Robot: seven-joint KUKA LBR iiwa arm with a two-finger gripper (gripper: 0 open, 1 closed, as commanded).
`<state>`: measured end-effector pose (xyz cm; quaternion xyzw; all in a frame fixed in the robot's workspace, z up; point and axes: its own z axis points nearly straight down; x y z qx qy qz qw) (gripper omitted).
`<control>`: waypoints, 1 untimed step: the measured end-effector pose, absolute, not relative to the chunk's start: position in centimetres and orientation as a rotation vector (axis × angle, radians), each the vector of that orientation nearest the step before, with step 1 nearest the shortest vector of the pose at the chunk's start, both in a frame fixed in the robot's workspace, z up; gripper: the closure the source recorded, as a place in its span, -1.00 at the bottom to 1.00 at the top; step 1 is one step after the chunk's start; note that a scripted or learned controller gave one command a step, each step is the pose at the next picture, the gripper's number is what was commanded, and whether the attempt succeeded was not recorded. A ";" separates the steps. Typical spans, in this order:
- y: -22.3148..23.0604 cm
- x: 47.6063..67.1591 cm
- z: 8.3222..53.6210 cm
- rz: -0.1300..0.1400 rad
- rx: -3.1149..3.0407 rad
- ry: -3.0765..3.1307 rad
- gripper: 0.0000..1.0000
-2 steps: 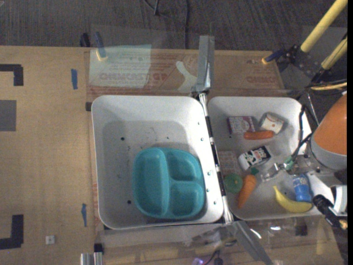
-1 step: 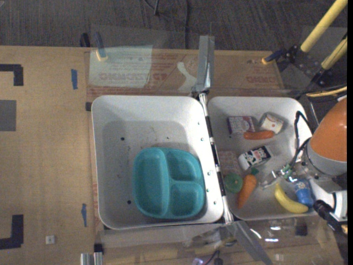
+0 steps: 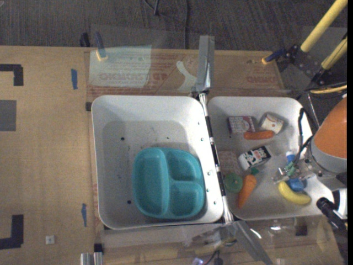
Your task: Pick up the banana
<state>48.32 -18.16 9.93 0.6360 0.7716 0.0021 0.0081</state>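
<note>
The yellow banana (image 3: 294, 194) lies near the front right corner of the right bin (image 3: 220, 106). My gripper (image 3: 291, 173) hangs just above and behind it, low over the bin floor, with the grey arm and its orange band (image 3: 333, 137) reaching in from the right. A small blue piece (image 3: 297, 184) sits between the gripper and the banana, touching the banana's top edge. Nothing shows the banana lifted off the bin floor.
The right bin also holds an orange carrot (image 3: 246, 187), a green piece (image 3: 233, 182), a small milk carton (image 3: 254, 157), a red sausage (image 3: 258, 135), a purple box (image 3: 241, 125) and a white-brown item (image 3: 272, 122). A teal divided plate (image 3: 168, 182) lies in the left bin (image 3: 110, 148).
</note>
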 end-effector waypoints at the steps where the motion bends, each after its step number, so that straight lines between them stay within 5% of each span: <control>1: -18.3 48.3 10.9 0.008 1.990 2.406 1.00</control>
